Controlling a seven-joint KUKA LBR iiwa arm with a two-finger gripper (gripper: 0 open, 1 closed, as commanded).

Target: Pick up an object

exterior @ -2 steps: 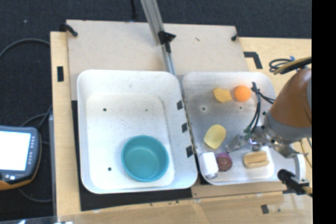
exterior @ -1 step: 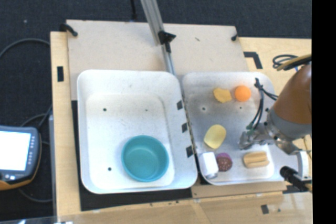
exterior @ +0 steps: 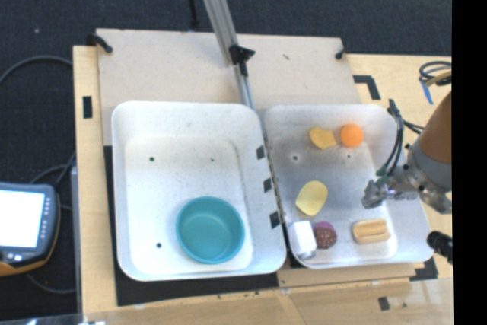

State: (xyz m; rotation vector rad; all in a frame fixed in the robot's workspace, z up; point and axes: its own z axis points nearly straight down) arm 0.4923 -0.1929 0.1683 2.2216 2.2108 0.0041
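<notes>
White plastic forms two shallow bins set side by side on a pale wooden bench (exterior: 319, 61), seen from above at a slant.

Camera view. The arm (exterior: 435, 141) enters from the right, with its orange band at the frame's edge. Its gripper (exterior: 374, 194) hangs over the right part of the right bin (exterior: 283, 125); whether it is wide or narrow cannot be told, and nothing is seen held in it.

Just below the gripper lies a tan block (exterior: 370, 231), near but apart from it. To the gripper's left, well within the same bin, rests a pale yellow lump (exterior: 311, 197). Lower left of the gripper, a dark red ball (exterior: 326, 235) sits touching a white cylinder (exterior: 303, 237) at the bin's lower left corner. Above the gripper an orange ball (exterior: 351, 135) lies just beside a yellow piece (exterior: 322, 138), the yellow piece being the farther one to the left.

Far to the gripper's left, the left bin (exterior: 137, 125) holds a teal bowl (exterior: 211, 230), upright, in its lower right part.

A grey metal pole (exterior: 217, 0) slants up from between the bins toward the top of the frame. A screen device (exterior: 23, 224) rests at the left edge, off the bench.
</notes>
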